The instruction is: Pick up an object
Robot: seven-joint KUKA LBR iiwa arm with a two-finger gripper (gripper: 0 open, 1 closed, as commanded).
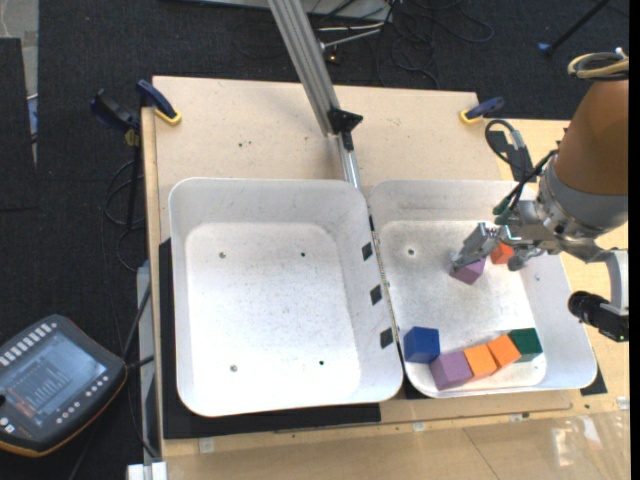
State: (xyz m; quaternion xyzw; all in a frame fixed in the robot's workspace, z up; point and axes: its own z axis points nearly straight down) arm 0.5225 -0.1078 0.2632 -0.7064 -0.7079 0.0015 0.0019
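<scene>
Your grey KUKA arm point(590, 158), its orange band showing at the right edge of the frame, reaches in over the right-hand shallow white bin point(440, 203). Its two-finger gripper point(472, 258) sits low in the upper middle of that bin, directly on a small purple cube point(467, 271). The cube shows at the fingertips, tilted and partly covered by them. You cannot tell from this angle whether the fingers are clamped on it or merely resting against it. A small red-orange object point(501, 253) peeks out just right of the gripper, mostly hidden by the wrist.

Look to the lower part of the same bin and you see four more blocks strung along the front wall. A blue cube point(421, 344) stands at the left. A larger purple block point(451, 368), an orange block point(481, 358) and a green block point(524, 344) lie in a touching row that climbs toward the right.

The left-hand white bin point(190, 268) fills the centre-left of the frame, its floor speckled. Both bins rest on a pale wooden board point(260, 128). A metal pole point(305, 48) slants down from the top centre to the seam between the bins. A teach pendant point(50, 378) lies at the lower left.
</scene>
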